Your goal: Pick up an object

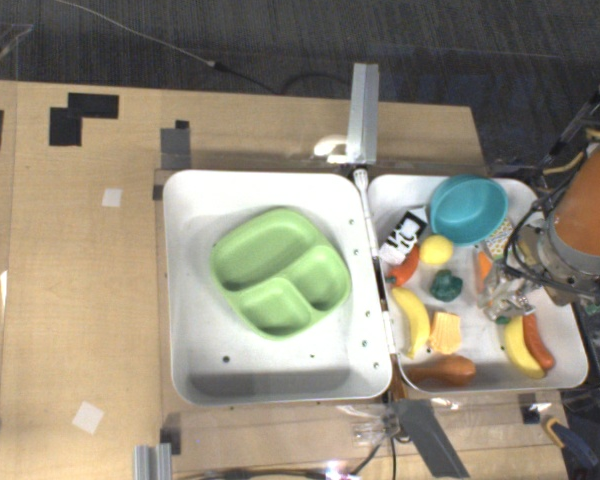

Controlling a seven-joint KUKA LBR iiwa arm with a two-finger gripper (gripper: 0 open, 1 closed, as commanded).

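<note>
The right bin point(563, 370) holds several toy foods. Among them are a teal bowl point(467, 208), a yellow lemon point(436, 251), a dark green piece point(445, 287), a banana point(413, 317), a cheese wedge point(445, 332) and a brown sausage point(442, 370). A second banana point(519, 347) lies beside a red sausage point(538, 341) at the bin's right end. My gripper point(500, 300) hangs low in the right part of this bin, just above and left of that second banana. An orange piece point(483, 265) lies just up and left of the gripper.
In the left bin point(202, 360) a green divided plate point(279, 270) lies near the middle. A black-and-white item point(404, 232) and an orange-red carrot point(406, 266) lie by the wall between the bins. A metal post point(363, 113) stands behind the bins. Cables hang at the right by the arm point(588, 213).
</note>
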